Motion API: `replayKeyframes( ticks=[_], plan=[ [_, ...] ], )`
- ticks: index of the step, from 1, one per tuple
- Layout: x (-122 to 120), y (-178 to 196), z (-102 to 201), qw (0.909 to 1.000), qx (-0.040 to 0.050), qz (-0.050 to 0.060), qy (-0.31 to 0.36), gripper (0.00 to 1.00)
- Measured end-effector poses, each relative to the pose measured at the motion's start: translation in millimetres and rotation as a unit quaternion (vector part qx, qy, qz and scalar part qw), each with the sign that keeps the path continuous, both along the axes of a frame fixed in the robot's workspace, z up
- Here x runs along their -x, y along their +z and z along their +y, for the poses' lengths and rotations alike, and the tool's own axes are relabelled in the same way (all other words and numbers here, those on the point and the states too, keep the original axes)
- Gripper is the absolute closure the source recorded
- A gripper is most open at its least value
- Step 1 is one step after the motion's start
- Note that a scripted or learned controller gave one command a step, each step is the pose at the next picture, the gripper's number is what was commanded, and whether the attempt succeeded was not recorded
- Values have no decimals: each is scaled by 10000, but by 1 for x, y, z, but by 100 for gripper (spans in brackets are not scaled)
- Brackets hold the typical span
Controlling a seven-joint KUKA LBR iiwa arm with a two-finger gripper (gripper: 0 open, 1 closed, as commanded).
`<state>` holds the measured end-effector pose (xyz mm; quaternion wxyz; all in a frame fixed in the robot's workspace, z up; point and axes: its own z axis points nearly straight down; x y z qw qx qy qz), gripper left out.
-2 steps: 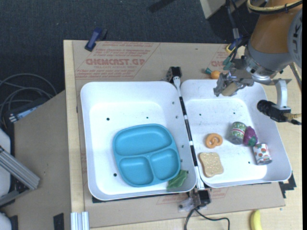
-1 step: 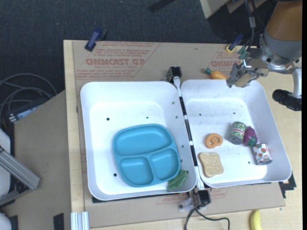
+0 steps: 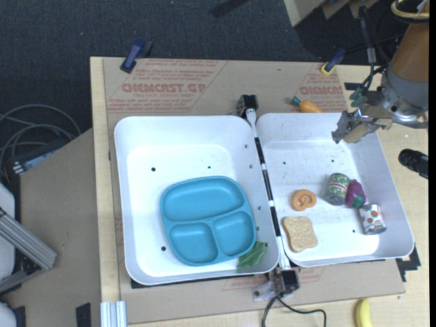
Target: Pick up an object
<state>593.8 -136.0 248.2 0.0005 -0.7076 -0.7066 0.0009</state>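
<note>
We see two shallow white bins side by side on the bench. The left bin (image 3: 136,148) holds a blue divided tray (image 3: 206,218) with three compartments, lying flat near the bin's centre. A green leaf-shaped item (image 3: 253,255) rests at the tray's near right corner, touching it, against the bin's inner wall.

The right bin (image 3: 300,131) holds five small items, all in its near half. A slice of toast (image 3: 300,233) lies flat near the dividing wall. An orange ring-shaped pastry (image 3: 304,199) sits just beyond the toast. A green rounded item (image 3: 336,187) lies to the right of the pastry, touching a purple item (image 3: 355,193). A small white can with red markings (image 3: 371,218) lies nearest the right wall.

The gripper (image 3: 351,129) sits over the far right corner of the right bin, well apart from all five items. We cannot tell the state of the claw from this view; nothing is visible in it.

An orange carrot-like item (image 3: 308,105) lies on the bench beyond the right bin.
</note>
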Motion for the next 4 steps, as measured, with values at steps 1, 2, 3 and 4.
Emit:
replayKeyframes(
  ticks=[1,2,3,4],
  plan=[
    [-8,2,39,10000,-6,-13,12,100],
    [-25,-12,75,10000,-5,-15,12,100],
    [-32,14,45,10000,6,-27,4,100],
    [-39,-18,49,10000,-5,2,9,100]
  ],
)
